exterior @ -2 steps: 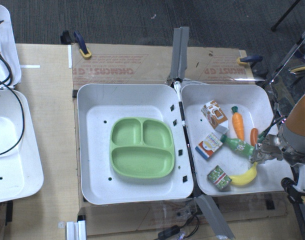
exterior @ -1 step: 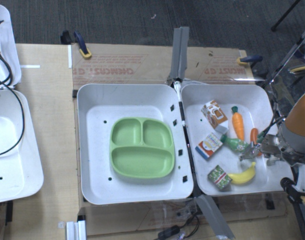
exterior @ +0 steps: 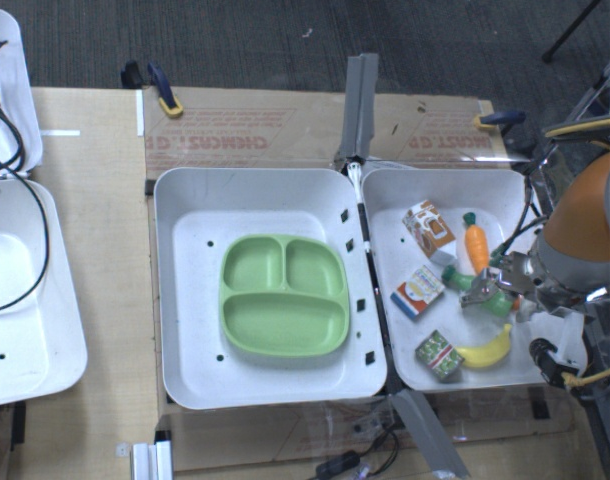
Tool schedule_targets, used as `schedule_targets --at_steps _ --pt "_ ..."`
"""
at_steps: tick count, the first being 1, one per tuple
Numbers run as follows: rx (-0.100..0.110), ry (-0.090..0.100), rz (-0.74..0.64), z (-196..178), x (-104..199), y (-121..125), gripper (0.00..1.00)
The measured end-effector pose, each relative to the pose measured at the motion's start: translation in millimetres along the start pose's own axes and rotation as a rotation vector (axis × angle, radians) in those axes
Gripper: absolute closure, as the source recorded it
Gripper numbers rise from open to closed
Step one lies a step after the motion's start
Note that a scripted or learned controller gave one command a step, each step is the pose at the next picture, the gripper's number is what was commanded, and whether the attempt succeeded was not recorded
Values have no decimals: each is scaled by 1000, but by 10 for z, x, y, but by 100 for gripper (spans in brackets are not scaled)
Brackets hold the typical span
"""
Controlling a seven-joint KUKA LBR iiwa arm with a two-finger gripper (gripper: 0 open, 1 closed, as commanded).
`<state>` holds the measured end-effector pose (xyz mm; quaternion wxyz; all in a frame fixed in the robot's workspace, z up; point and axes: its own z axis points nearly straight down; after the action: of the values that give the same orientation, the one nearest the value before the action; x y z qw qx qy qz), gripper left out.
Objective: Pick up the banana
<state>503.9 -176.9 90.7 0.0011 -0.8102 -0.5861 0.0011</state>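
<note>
The yellow banana (exterior: 488, 350) lies near the front edge of the right bin (exterior: 385, 218), curved, with a green carton (exterior: 439, 355) just to its left. My gripper (exterior: 482, 292) reaches in from the right and sits a little behind the banana, apart from it, over a green object (exterior: 499, 304) that it partly hides. Nothing of the banana is covered.
The right bin also holds a carrot (exterior: 475, 248), a brown carton (exterior: 428, 228) and a white and blue box (exterior: 417, 291). A green divided plate (exterior: 283, 296) lies in the left bin (exterior: 175, 268). The bin's right wall stands close beside the arm.
</note>
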Motion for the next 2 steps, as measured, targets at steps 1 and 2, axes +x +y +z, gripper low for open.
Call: schedule_targets --at_steps 1,2 --pt "5 6 1 0 -294 -185 0" --pt "0 1 -7 0 -220 -211 0"
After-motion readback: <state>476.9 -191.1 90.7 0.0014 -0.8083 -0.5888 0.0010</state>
